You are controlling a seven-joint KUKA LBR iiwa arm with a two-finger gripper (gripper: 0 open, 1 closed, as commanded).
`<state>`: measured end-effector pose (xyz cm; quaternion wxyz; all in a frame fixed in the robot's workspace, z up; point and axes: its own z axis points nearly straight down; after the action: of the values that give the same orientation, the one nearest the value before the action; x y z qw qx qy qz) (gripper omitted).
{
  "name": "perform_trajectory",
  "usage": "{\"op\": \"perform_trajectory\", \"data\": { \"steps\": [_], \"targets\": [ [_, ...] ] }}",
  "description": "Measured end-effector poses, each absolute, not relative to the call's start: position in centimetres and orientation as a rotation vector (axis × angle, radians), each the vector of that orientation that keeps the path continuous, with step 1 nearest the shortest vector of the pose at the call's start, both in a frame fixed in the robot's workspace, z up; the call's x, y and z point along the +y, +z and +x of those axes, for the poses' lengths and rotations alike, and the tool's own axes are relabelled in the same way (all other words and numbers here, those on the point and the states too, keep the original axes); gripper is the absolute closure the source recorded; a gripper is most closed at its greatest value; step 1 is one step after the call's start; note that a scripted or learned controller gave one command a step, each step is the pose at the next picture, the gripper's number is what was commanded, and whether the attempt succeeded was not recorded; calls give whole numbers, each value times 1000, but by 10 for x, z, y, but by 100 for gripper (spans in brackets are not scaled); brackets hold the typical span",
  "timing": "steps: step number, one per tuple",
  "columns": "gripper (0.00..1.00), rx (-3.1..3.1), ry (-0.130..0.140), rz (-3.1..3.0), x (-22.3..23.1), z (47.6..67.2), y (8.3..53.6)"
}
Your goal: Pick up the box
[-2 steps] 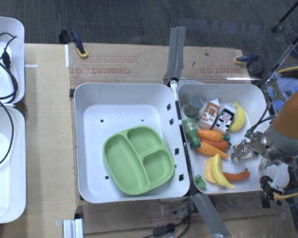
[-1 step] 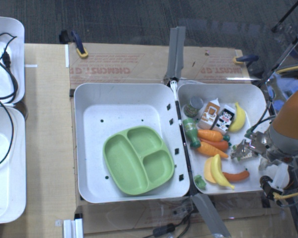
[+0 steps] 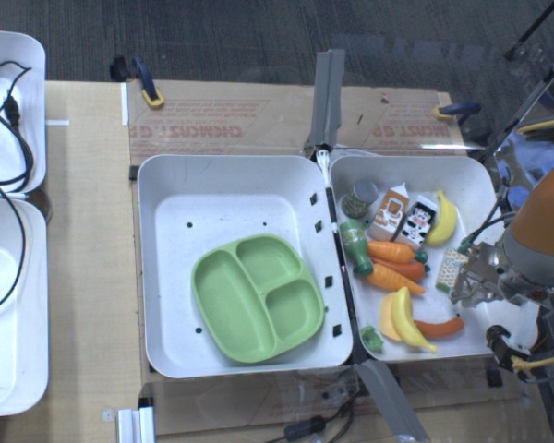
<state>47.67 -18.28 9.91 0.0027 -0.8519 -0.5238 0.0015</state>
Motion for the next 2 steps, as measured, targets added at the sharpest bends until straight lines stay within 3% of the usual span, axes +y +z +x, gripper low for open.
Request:
{"op": "perform_trajectory", "data": {
  "steps": [1, 2],
  "targets": [
    [100, -1815, 3, -2562, -179, 540, 91],
    [0, -1815, 4, -2562, -179, 540, 91]
  ]
}}
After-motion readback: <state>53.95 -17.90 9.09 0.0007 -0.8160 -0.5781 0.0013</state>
